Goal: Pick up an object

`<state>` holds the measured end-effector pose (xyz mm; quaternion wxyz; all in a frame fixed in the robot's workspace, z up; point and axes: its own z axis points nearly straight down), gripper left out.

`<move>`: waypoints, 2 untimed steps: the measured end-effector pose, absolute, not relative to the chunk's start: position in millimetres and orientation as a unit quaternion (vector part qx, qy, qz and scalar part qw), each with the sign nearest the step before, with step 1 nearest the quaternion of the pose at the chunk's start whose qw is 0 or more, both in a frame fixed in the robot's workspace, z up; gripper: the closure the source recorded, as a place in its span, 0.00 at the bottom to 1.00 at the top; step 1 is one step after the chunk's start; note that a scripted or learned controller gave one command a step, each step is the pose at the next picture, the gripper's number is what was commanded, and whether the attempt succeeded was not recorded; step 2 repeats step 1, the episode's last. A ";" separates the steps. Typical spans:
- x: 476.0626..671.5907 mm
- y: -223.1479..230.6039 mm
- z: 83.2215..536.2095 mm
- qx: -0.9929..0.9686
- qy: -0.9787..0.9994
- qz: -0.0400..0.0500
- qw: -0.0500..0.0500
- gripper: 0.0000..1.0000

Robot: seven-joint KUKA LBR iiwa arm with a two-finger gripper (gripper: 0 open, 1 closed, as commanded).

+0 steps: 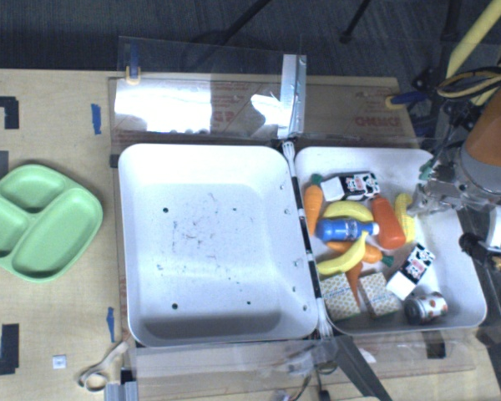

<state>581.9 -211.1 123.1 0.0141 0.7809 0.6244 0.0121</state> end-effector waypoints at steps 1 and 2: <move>599.6 -161.8 215.9 0.877 0.480 0.000 0.000 1.00; 599.6 -161.8 215.9 0.877 0.480 0.000 0.000 1.00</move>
